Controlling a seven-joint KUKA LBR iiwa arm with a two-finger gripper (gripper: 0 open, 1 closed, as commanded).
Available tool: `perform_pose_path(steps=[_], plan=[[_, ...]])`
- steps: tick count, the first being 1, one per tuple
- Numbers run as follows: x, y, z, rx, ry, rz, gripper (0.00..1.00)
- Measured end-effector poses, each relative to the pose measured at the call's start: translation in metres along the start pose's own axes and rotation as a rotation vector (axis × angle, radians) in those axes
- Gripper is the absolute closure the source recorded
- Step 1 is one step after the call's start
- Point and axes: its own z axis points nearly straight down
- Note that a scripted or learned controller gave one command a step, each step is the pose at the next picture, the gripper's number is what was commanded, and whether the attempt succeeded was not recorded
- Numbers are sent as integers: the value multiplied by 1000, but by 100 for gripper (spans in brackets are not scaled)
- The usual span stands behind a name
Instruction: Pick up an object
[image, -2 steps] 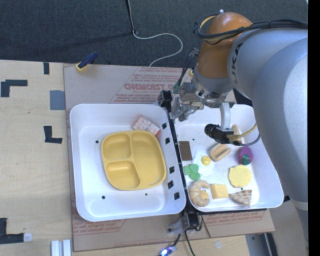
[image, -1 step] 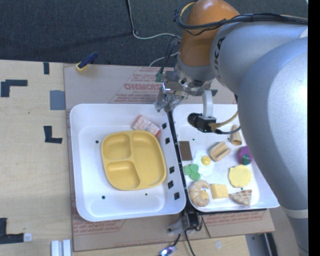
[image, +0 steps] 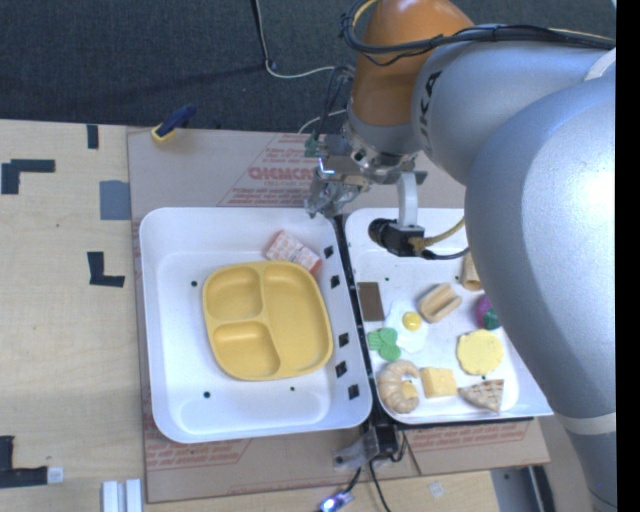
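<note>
Camera view looks down on two white bins side by side. The right bin (image: 520, 405) holds the loose toy food: one croissant (image: 399, 386) at its near left corner, one yellow cheese square (image: 438, 382) just beside it, one wedge-shaped slice (image: 483, 394) pointing toward the croissant, one round yellow disc (image: 480, 351), one bread roll (image: 438, 301) with its long axis running up to the right, one fried egg (image: 411, 325), one green leafy piece (image: 383, 342) and one brown rectangle (image: 369, 300) standing lengthwise along the divider. The left bin (image: 160, 330) holds one yellow three-compartment plate (image: 267, 320) and one pink-and-white wrapped piece (image: 291, 249) touching the plate's far edge. The gripper (image: 328, 195) hangs over the far end of the divider between the bins; whether it is open cannot be told, and nothing is seen in it.
</note>
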Motion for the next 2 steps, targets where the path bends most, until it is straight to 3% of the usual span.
perform_pose_path(steps=[1, 2], plan=[[-2, -17, 5, 3, -1, 2, 100], [-11, -7, 15, 1, -1, 2, 100]])
